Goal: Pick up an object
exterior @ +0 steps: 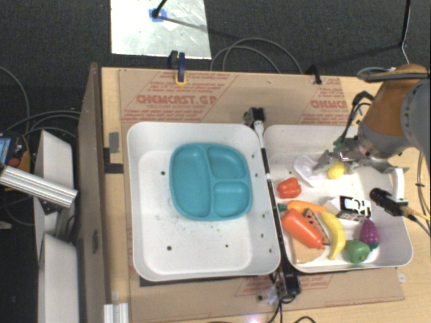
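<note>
I see claw [335,159] low in right white plastic bin [403,237], fingers closed around small round yellow lemon [335,171]. Glossy orange pepper [289,188], curved banana [334,231] nearby; teal divided plate [209,181] in left bin [151,200].

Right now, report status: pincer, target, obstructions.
Pincer low in right bin, at small yellow piece. Grasp unconfirmed. Toy food crowds front; teal tray sits in left bin.

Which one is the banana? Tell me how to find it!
Look at the right bin, the one crowded with toy food. Near its front edge lies the banana, a long curved yellow piece between the orange carrot and the purple toy. The other yellow thing is small, round and up by the gripper.
</note>
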